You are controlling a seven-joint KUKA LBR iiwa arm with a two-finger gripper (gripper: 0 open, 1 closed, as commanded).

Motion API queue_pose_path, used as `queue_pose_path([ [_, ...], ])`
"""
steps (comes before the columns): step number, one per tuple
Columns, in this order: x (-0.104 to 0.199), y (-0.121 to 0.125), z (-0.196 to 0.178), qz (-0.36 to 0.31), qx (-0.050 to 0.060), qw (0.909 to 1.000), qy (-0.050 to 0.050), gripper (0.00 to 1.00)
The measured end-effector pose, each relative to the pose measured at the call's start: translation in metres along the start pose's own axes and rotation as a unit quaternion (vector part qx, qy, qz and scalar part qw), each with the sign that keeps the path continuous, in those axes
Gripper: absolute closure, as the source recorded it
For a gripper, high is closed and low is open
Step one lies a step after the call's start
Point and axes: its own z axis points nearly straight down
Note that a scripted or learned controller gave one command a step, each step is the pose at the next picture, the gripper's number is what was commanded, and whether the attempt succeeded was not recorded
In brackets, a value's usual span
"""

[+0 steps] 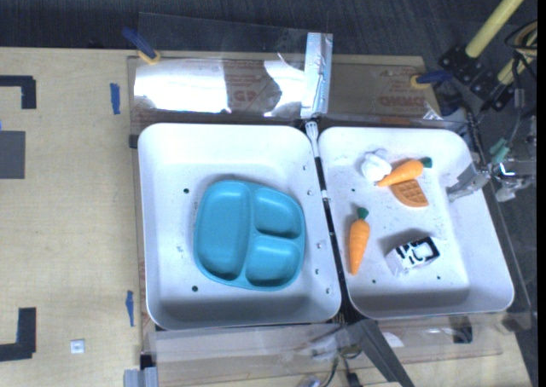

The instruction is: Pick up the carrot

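Closest to the camera, along the bottom edge, there's a dark strut (388, 360) poking up toward the front rim of the right bin (490, 287). Inside that bin, near the front, sits a small black-and-white object (415, 252), lying at an angle. Just left of it is a carrot (358, 242), orange with a little green top, standing roughly lengthwise with the green end pointing away from the camera, not far from the bin's left wall. It's just lying on the bin floor, nothing touching it.

Further back in the same bin there's a second carrot-looking piece (403, 171) lying sideways, overlapping a flat orange waffle-ish thing (412, 194), with a white lump (374, 165) right next to its tip.

The left bin (162, 206) holds a blue divided plate (249, 233) with three compartments.

Over at the right bin's far right edge you can see the gripper (486, 174), a greyish metal bit hanging around the rim, well apart from the carrot. Honestly can't tell how its jaws are set, too cluttered there.

Behind both bins there's a shiny clear plastic sheet (226, 78).
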Motion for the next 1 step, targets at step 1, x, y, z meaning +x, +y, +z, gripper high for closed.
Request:
queue_pose_path([
  [1,0.1056,-0.0111,0.0638,0.097,0.002,0.9953,0.001,0.00],
])
